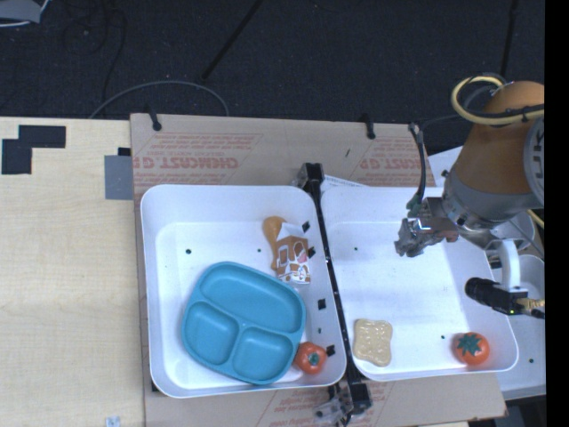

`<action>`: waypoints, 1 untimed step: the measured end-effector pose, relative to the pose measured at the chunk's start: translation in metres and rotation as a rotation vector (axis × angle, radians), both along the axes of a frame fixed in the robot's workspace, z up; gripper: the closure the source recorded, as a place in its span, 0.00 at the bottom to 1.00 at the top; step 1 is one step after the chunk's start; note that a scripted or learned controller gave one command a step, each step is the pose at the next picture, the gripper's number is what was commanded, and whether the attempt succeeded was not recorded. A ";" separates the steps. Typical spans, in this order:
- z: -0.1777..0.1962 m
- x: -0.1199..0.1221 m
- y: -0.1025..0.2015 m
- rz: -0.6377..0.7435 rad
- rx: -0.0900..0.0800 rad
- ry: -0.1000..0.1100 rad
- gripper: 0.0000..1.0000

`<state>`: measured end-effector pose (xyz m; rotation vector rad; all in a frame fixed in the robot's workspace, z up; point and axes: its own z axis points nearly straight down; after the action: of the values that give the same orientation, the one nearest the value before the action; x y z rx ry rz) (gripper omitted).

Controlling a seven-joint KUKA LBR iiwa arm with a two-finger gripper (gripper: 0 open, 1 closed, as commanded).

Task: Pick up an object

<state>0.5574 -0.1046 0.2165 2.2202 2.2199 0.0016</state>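
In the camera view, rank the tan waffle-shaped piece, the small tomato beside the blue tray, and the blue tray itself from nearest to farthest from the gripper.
Measured from the gripper in the right bin:
1. Tan waffle-shaped piece, right bin, front left corner.
2. Small tomato, left bin, front right corner.
3. Blue tray, left bin, lying farther left.

Blue tray point(242, 321) crowds left bin point(164, 238); right bin's point(444, 363) middle open

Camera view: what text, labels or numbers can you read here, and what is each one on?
Red print on the cardboard sheet behind the bins: it reads reversed, roughly "CHEMCRZT G.O", and I am not sure of the letters.
Red print on the same cardboard right of the divider: partly covered, unreadable.
Red print on the cardboard's front edge: too small to read.
Small packet in the left bin: red and white markings, too blurred to read.
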 end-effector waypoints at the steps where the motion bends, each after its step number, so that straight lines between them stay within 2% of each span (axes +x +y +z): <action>1: 0.035 0.000 -0.001 0.001 0.001 0.002 1.00</action>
<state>0.5578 -0.1056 0.2514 2.2204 2.2218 0.0005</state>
